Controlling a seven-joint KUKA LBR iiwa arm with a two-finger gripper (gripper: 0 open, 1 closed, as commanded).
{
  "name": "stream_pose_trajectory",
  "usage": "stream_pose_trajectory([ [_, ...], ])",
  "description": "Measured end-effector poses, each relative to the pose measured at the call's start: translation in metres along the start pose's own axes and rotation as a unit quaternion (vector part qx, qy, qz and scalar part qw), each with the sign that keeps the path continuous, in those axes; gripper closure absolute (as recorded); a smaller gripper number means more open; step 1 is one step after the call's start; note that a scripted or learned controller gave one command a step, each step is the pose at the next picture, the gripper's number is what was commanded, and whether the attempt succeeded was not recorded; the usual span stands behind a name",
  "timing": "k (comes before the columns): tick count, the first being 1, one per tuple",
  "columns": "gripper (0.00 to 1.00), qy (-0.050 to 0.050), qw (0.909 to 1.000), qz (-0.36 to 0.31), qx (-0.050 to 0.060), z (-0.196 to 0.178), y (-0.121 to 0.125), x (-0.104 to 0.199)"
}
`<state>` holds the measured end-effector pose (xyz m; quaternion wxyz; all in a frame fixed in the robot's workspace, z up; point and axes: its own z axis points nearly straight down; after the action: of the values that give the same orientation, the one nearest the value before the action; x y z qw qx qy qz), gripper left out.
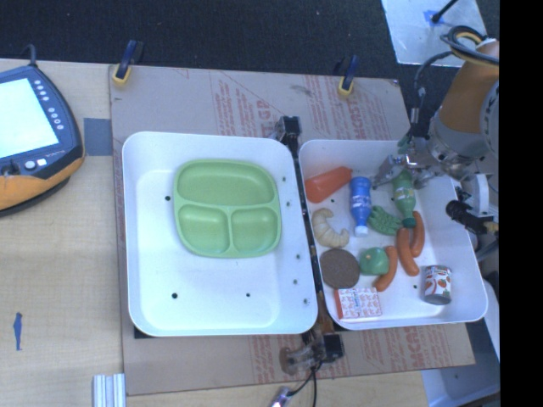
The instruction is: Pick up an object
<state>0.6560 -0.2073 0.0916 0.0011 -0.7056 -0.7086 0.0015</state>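
The right white bin [462,227] holds several toy foods. Among them are an orange piece [327,183], a blue bottle [361,203], a beige croissant [328,227], a green bottle [404,196], orange sausages [410,246], a brown disc [339,268], a green pepper [373,261], a small can [437,284] and a red-and-white box [360,302]. My gripper [407,170] hangs at the bin's far right part, right over the top end of the green bottle. Whether it touches the bottle cannot be made out.
In the left white bin [153,287] lies a green divided plate [227,208]. A tablet-like pendant [30,134] rests on the bench at far left. Clamps [125,64] hold the cardboard sheet's back edge.
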Motion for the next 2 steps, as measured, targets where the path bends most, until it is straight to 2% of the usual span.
stream_pose_trajectory([
  [1, 0.00, 0.000, 1.0000, 0.000, 0.001, 0.001, -0.084, 0.032],
  [2, 1.00, -0.001, 1.0000, -0.002, 0.002, -0.010, -0.083, 0.031],
])
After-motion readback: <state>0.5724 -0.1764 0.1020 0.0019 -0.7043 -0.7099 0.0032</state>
